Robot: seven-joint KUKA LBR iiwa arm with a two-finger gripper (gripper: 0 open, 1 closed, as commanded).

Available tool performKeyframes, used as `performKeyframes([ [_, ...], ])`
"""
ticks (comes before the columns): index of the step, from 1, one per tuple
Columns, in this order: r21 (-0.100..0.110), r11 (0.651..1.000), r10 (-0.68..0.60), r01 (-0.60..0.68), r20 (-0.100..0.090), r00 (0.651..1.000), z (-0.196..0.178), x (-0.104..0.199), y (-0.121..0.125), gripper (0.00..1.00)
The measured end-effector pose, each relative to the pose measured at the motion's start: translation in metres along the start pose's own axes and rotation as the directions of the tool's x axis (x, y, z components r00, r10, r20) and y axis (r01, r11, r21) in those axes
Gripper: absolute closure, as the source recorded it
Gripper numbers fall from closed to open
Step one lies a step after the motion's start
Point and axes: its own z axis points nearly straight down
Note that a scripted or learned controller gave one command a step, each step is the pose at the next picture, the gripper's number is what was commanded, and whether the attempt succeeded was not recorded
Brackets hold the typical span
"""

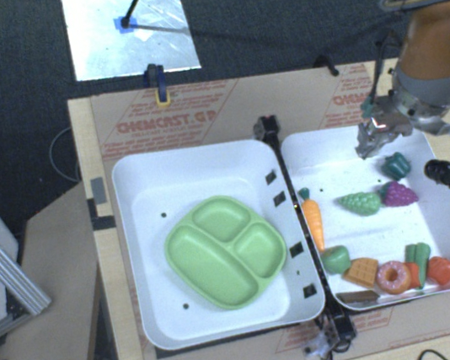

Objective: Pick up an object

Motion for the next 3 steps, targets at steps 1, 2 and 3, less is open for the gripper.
performKeyframes([
  [1,0.002,1.000,-0.004,0.004,-0.001,1.000,-0.010,0.054,-0.008,1.00],
  [2,0.003,1.000,-0.003,0.003,-0.001,1.000,-0.016,0.106,-0.022,1.00],
  [3,0.003,1.000,-0.004,0.004,-0.001,1.000,-0.001,0.165,-0.032,1.00],
])
